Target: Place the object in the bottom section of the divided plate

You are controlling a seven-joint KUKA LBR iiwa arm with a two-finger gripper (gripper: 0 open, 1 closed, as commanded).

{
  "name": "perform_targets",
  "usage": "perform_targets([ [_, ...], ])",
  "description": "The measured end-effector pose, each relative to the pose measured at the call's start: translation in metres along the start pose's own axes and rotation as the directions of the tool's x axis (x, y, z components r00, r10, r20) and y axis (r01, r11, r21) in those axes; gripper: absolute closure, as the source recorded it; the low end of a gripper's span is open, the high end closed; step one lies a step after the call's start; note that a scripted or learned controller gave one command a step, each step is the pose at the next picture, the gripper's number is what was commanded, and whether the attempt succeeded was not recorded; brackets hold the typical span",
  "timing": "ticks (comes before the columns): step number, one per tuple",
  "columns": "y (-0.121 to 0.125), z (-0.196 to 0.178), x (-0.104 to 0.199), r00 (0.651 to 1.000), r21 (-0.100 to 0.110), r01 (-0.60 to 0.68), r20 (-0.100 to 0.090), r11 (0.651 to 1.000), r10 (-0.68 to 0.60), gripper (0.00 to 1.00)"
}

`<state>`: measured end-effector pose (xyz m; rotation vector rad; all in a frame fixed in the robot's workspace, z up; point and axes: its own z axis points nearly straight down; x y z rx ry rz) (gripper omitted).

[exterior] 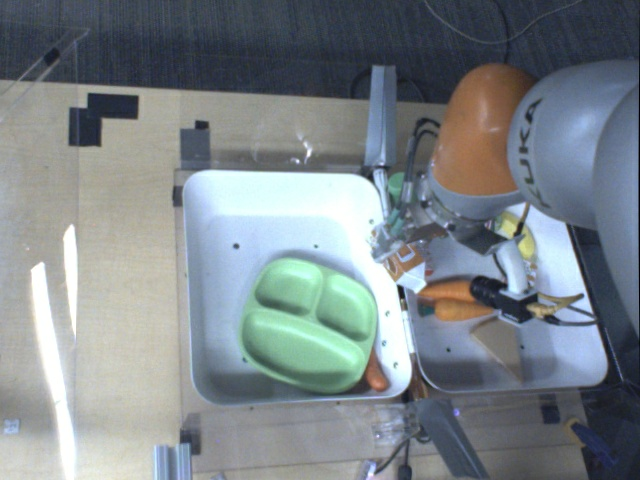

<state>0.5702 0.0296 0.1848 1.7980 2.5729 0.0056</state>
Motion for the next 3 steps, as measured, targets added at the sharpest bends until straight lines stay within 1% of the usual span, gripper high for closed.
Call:
perform_targets([
  [1, -0.037, -0.003, 0.017, 0.999, -0.007, 0.048, 0.003, 0.999, -0.048, 1.00],
  [2, -0.058, -0.010, 0.083, 1.000, 0.001, 0.018, -0.001, 1.000, -0.018, 1.00],
  [3, -0.058, -0.010, 0.083, 1.000, 0.000, 0.017, -0.001, 1.000, -0.017, 0.00],
])
